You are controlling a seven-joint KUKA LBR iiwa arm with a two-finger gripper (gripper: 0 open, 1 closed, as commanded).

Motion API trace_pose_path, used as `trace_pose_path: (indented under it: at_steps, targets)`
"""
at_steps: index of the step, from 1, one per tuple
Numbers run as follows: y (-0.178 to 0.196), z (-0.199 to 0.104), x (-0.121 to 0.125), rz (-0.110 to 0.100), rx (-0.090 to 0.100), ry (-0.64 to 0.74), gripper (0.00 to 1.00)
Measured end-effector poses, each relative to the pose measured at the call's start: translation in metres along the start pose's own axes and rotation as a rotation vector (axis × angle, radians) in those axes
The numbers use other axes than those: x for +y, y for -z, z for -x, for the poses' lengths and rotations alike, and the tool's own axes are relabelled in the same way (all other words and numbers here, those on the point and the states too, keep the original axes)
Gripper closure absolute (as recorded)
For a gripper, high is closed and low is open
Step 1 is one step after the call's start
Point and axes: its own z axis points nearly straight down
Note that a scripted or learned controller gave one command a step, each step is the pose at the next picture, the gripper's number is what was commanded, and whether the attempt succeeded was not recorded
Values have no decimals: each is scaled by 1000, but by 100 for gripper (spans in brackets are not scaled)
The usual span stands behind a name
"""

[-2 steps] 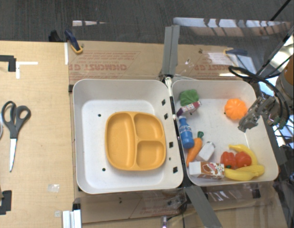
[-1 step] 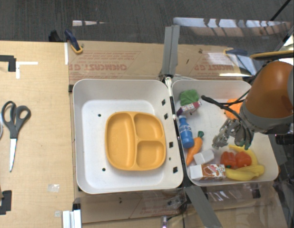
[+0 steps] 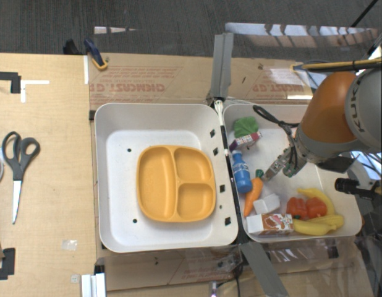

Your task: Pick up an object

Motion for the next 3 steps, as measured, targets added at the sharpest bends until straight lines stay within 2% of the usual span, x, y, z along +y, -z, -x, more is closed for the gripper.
trace_pose_path:
  at_steps: [1, 2, 3]
  targets:
    - [3, -52, -43, 9, -9, -198, 100]
    - [0, -25, -15, -2, 1, -388, 100]
    - [-1, -25, -25, -4, 2, -847, 100]
